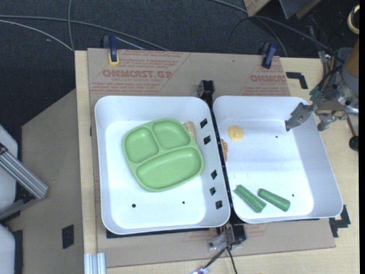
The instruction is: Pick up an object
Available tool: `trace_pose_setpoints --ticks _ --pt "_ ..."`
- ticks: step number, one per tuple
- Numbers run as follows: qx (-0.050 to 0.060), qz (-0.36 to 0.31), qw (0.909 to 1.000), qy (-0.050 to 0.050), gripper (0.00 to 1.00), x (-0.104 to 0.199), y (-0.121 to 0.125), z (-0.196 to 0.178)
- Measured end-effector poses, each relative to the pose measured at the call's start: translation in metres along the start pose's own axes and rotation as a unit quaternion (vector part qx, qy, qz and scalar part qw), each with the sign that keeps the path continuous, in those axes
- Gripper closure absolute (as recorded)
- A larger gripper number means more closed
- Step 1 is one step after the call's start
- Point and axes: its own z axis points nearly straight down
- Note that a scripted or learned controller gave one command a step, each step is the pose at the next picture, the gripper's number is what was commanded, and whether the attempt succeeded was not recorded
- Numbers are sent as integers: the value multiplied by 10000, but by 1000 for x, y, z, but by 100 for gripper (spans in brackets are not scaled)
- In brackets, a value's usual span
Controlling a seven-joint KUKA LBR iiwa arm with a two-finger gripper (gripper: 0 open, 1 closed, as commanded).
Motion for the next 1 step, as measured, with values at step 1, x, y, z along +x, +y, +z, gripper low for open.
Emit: trace_pose_setpoints --ticks 1 --pt "-57 -14 10000 -12 0 0 2 -6"
